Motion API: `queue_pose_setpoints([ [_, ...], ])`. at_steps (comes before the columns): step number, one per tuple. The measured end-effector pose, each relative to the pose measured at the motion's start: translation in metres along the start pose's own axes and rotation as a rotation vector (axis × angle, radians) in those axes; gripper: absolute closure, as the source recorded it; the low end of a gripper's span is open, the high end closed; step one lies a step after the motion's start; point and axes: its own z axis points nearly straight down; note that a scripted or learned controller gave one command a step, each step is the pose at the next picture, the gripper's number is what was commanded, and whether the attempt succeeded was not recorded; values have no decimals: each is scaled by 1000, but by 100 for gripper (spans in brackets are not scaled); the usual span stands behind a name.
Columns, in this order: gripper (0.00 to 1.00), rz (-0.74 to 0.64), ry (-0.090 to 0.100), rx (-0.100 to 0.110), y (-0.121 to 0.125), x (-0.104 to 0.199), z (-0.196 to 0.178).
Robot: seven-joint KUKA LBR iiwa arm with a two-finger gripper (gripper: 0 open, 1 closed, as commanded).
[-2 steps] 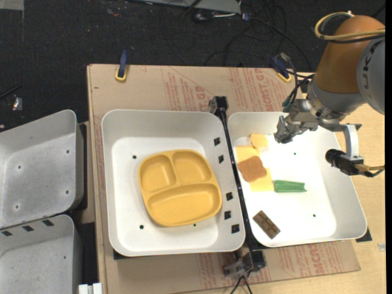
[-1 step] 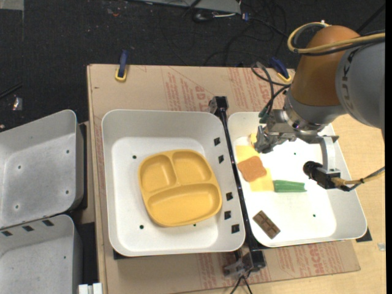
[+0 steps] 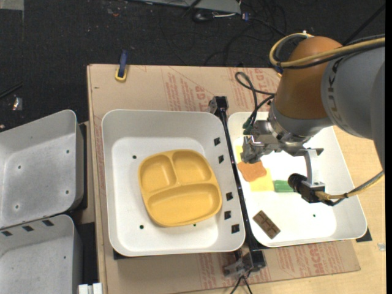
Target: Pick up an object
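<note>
while the end effector (image 3: 252,154) hangs over the right bin (image 3: 343,222), i see the orange block (image 3: 252,171) just below it, nearer me; finger state i cannot tell.

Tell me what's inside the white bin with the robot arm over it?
The right white bin holds an orange flat piece, a yellow piece, a green block and a brown rectangular bar. The arm covers the bin's far part.
</note>
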Motion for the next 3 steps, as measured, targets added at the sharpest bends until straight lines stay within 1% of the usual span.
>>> queue_pose_setpoints([
  [1,100,-1,1,-1,-19,39,-11],
  [2,100,-2,0,0,-39,85,-6],
  [3,0,5,-1,-2,-38,82,-7],
])
